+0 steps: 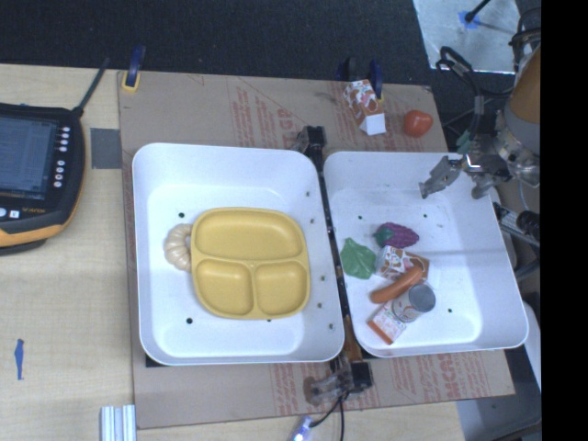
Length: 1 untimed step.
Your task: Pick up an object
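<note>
My gripper (457, 180) hangs over the upper right part of the right bin (478, 246), open, with nothing between its fingers. Below and left of it lies a cluster of objects: a purple piece (397, 235), a green piece (358, 258), a small printed packet (396, 261), an orange sausage (399, 286), a grey can (419, 300) and a red-and-white carton (387, 323). The gripper is well apart from all of them.
The left bin (165, 200) holds a yellow divided tray (250, 263) with a beige item (176, 246) at its left side. Behind the bins on the cardboard sit a small carton (364, 104) and a red ball (417, 122). A teach pendant (37, 173) lies at far left.
</note>
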Available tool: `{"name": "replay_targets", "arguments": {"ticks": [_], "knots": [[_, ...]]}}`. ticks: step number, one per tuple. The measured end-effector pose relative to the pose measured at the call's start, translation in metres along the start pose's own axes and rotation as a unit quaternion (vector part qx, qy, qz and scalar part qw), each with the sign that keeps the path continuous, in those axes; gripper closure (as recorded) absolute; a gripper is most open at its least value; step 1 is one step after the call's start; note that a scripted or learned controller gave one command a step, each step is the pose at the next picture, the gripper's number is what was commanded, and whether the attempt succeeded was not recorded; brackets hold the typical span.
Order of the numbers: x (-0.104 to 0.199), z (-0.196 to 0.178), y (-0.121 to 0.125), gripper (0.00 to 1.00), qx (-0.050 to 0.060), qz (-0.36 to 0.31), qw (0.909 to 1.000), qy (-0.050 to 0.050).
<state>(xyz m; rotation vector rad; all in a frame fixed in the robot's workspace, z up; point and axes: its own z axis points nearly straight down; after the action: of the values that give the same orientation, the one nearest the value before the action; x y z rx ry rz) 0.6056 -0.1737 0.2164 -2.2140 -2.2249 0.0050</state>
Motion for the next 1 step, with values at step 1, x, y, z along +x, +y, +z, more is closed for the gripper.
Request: {"name": "replay_targets", "arguments": {"ticks": [1], "knots": [[0.0269, 0.126, -0.0162, 0.0, 0.001, 0.0, 1.0, 0.0]]}}
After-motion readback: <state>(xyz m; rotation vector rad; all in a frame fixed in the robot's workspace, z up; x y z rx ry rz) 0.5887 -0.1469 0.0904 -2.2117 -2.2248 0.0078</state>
